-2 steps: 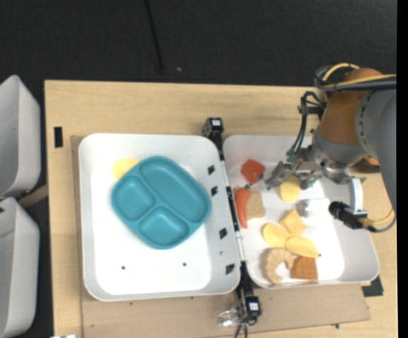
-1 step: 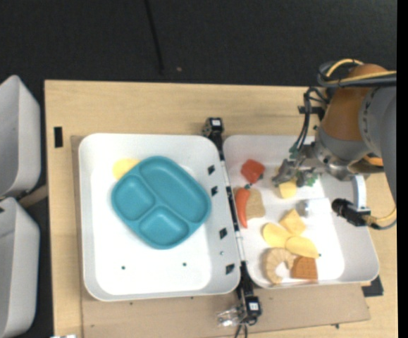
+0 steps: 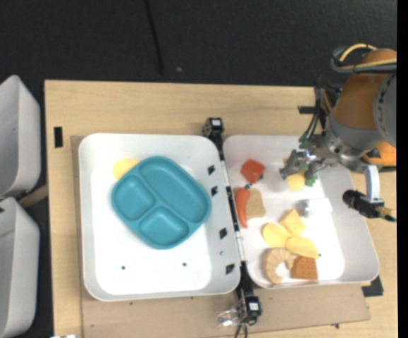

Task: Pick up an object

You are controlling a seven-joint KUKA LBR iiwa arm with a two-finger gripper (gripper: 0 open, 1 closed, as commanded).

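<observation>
A: Start at the claw. What do you see?

B: The gripper [image 3: 301,167] sits low over the upper part of the right bin [image 3: 355,255]. A small yellow piece [image 3: 297,182] lies right at its tips, touching or nearly so. I cannot tell whether the fingers are spread or pinching it; they are too small and dark.

A: Any writing or labels?

B: None that I can read.

A: And the arm?

B: The arm [image 3: 359,108] comes in from the right, its orange band above the wrist, with the wrist angled down and leftward toward the bin.

A: What else lies nearby?

B: To the left of the claw sits a red piece [image 3: 252,169]. Below that, an orange carrot-like stick [image 3: 242,207] lies along the bin's left wall, with a tan slice [image 3: 256,204] just beside it. Farther down are yellow pieces [image 3: 293,234], a pale round item [image 3: 277,263] and a brown wedge [image 3: 304,267], clustered together.

A: The other bin?

B: The left bin [image 3: 101,266] holds a blue divided plate [image 3: 161,201], tilted, with a yellow object [image 3: 123,167] peeking out at its upper left edge.
</observation>
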